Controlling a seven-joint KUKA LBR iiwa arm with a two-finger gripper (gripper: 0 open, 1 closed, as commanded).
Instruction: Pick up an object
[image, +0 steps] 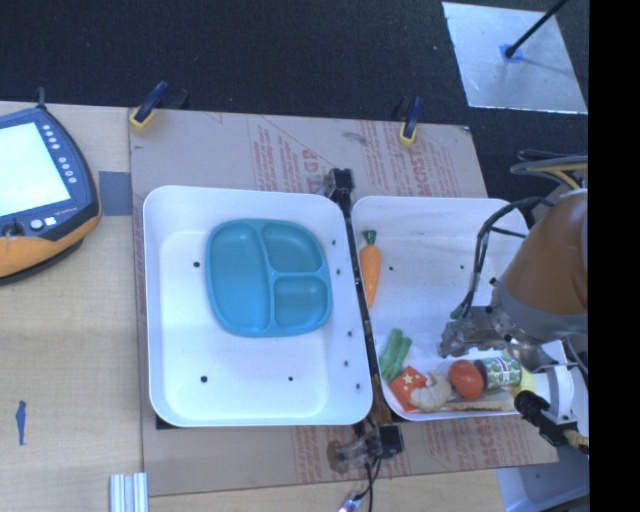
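The right bin (420, 215) holds an orange carrot (370, 272) along its left wall. Near its front edge lie a green bean pod (395, 352), a red piece (407, 385), a pale beige item (432, 394), a red tomato (466, 378) and a green-and-white bottle-like item (502, 373). My gripper (468, 338) hangs low over the front right of this bin, just above and behind the tomato. The arm's orange band (552, 260) rises to the right.
The left bin (170, 330) carries a blue divided plate (269, 276). A tablet-like pendant (40, 190) lies at the far left of the bench. Clamps (150, 105) hold the cardboard's back edge. A black bracket (341, 183) sits between the bins.
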